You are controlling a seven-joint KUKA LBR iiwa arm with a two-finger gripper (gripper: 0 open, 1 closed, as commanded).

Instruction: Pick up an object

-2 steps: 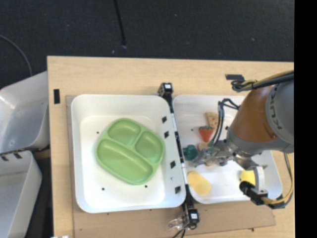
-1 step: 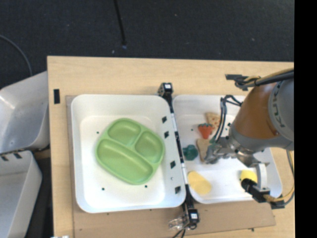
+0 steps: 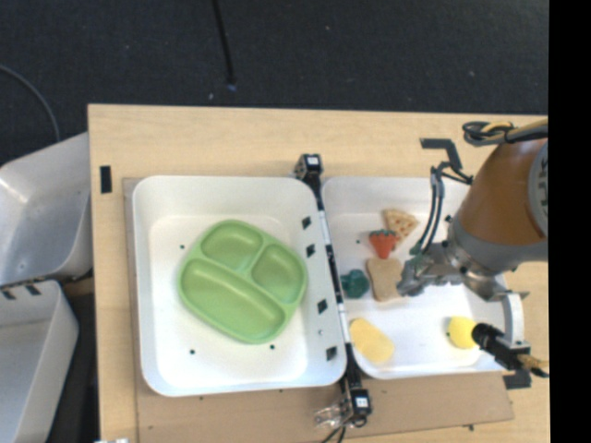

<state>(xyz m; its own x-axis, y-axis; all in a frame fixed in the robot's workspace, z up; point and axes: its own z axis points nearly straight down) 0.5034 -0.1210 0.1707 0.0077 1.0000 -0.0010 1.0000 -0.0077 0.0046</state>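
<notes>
tan slab: beige flat piece [image 3: 379, 278] lying in right bin, mid-floor; likely target, judged from end effector just at its right edge
end effector: [image 3: 413, 278] low over right bin, tip at tan slab; spread or pressed together, cannot tell, too dark and small
grasp: nothing visibly between the tips; pick not yet done
neighbours: red strawberry-like toy [image 3: 383, 242] just above slab; pizza-slice toy [image 3: 400, 221] beyond that; teal object [image 3: 354, 283] just left of slab
further out: pale yellow piece [image 3: 371, 341] near front-left corner; bright yellow object [image 3: 459, 331] front right, well apart from slab
right bin: [image 3: 406, 368] holds all loose items
left bin: [image 3: 152, 275] holds green divided plate [image 3: 242, 280]
tabletop: [image 3: 277, 141] carries both bins
left to do: close on an item, lift clear of bin
</notes>
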